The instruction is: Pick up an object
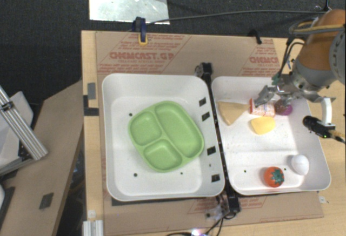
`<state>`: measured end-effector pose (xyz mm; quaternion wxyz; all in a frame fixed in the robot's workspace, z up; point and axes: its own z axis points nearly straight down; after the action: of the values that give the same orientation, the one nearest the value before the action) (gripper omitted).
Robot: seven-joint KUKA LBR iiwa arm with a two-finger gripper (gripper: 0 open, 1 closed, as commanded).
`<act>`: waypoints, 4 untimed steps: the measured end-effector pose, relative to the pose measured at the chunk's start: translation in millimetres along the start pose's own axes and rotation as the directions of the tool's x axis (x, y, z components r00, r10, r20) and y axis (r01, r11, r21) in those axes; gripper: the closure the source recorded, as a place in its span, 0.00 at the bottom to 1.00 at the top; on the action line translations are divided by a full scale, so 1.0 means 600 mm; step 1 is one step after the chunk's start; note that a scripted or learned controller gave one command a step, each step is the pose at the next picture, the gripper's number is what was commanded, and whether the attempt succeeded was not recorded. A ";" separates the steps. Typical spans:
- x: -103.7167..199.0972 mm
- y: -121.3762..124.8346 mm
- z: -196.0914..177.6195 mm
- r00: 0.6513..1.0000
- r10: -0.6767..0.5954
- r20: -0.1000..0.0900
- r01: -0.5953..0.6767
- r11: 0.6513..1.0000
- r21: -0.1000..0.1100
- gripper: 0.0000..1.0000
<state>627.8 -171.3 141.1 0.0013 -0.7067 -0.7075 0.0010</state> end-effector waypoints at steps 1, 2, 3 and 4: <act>0.001 0.004 0.061 1.000 -0.002 0.001 0.002 1.000 -0.009 0.00; 0.000 0.005 0.044 1.000 -0.001 0.002 0.001 1.000 -0.011 1.00; 0.003 0.025 -0.044 1.000 -0.004 0.002 0.004 1.000 -0.011 1.00; -0.004 0.026 -0.153 1.000 -0.004 0.003 0.004 1.000 -0.013 1.00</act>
<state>644.0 -173.6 233.0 -0.0043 -0.7053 -0.7089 -0.0024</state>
